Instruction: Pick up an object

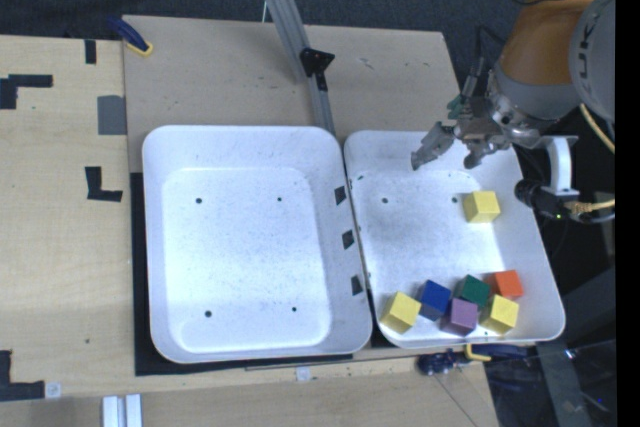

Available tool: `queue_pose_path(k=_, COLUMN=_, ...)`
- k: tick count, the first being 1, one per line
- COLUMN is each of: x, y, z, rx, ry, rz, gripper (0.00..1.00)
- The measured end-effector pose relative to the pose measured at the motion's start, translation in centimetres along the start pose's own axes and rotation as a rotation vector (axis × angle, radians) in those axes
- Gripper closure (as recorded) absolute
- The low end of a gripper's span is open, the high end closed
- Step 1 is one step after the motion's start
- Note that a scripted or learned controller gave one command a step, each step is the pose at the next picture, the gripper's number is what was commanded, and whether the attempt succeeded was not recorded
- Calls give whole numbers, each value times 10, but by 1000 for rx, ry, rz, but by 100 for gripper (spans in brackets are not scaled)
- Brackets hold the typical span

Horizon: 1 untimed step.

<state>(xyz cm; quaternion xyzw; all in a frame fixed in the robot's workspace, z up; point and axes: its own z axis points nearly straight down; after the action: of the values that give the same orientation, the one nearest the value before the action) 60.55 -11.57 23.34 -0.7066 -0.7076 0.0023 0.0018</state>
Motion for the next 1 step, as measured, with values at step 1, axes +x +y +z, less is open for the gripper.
queue_pose_path(k=1, x=11, y=-2, z=54, rx=1, ry=1, rz=0, gripper=0)
